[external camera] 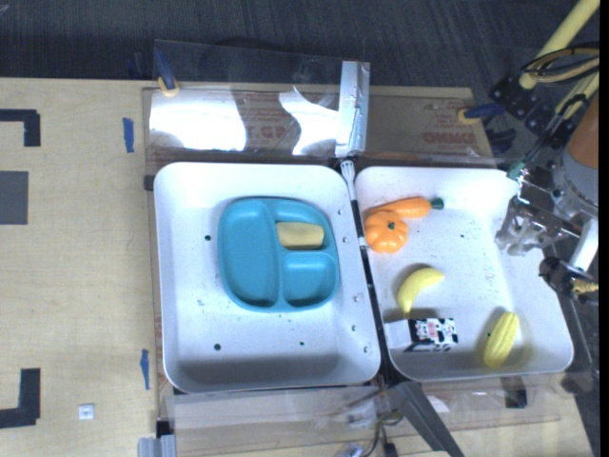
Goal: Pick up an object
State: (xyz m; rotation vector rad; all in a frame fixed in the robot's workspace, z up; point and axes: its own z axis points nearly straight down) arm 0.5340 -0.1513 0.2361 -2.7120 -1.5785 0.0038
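The right bin [476, 193] holds an orange carrot [407, 208] with a green tip at its far left, and a small orange pumpkin [385, 232] just below it. A yellow banana [417, 286] lies near the middle. A small black-and-white box [435, 331] sits by the front wall, and a yellow corn-like piece [500, 338] lies at the front right. My gripper [525, 228] hangs over the bin's right edge, above and apart from all these objects, with nothing seen in it.
The left bin [181, 255] carries a blue divided plate [255, 255] with a pale yellow block [301, 235] in its upper right compartment. A clear plastic sheet [257, 112] stands behind the left bin. Cables [542, 84] and arm parts crowd the far right.
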